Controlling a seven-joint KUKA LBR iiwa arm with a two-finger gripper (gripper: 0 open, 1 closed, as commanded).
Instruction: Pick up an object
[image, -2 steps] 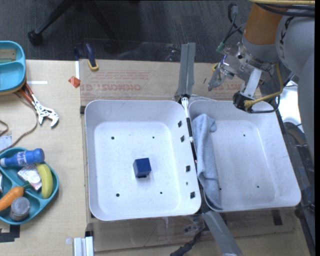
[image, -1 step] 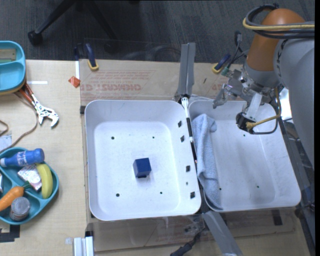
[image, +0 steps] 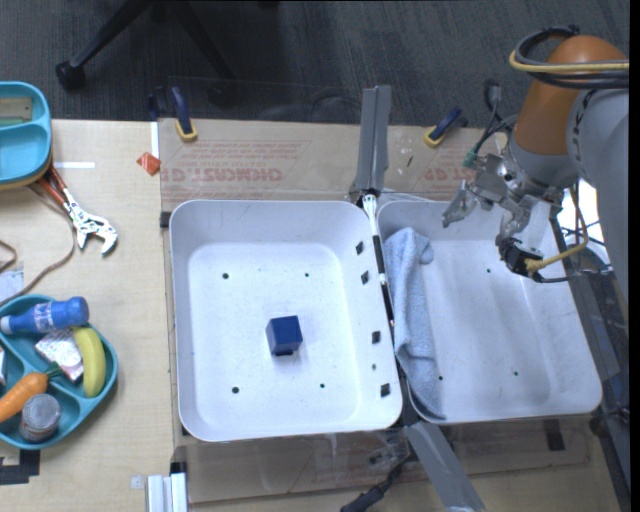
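Observation:
A small dark blue cube (image: 285, 334) lies near the middle of the left bin (image: 200, 300). A pale grey-blue cloth (image: 412, 310) is draped along the left wall of the right bin (image: 520, 340), running from the far corner toward the near one. My gripper (image: 472, 200) hangs over the far edge of the right bin, up and to the right of the cloth's top end. It is well away from the cube, and nothing shows in its grasp.
A grey divider bar (image: 374, 150) stands between the bins at the back. Cables (image: 535, 262) hang off the wrist over the right bin. On the bench at left are a wrench (image: 85, 225) and a blue tray (image: 50, 370) of toy food.

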